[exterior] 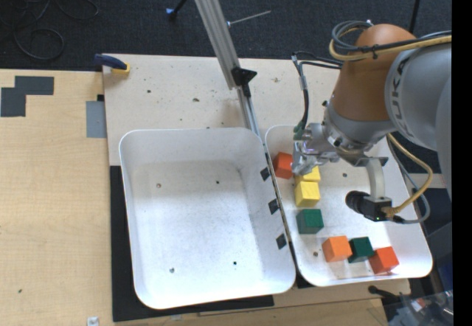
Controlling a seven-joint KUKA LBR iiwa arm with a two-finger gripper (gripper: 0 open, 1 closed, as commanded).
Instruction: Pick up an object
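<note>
The grey arm (pixel 413 96) reaches in from the right, its smooth rounded casing capped by a glossy orange band (pixel 365 88), with black and yellow cables looping over the joint. The gripper (pixel 306 162) hangs low in the right bin (pixel 413 262), a boxy metal head poised right over the yellow blocks. Whether it is spread or pinched shut, there is no telling from this angle; the metal body hides the tips.

Down in the right bin, a shallow white tray with rounded corners, sit the small hard-edged cubes. An orange block (pixel 283 165) lies at the bin's left wall, just beside the gripper. A yellow block (pixel 307 192) sits directly under the gripper, with a second yellow block (pixel 310 175) touching it on the far side, partly covered by the metal head. A dark green block (pixel 310 220) rests just in front of the yellow ones. Toward the near corner, an orange cube (pixel 337 248), a dark green cube (pixel 361 248) and a red-orange cube (pixel 383 259) cluster in a tight row.

The left bin (pixel 147 162) shows a scuffed, speckled white floor. A ribbed aluminium rail (pixel 217 29) slants up between the bins from a black clamp. The bench (pixel 177 88) is pale wood, dotted with dark marks.
</note>
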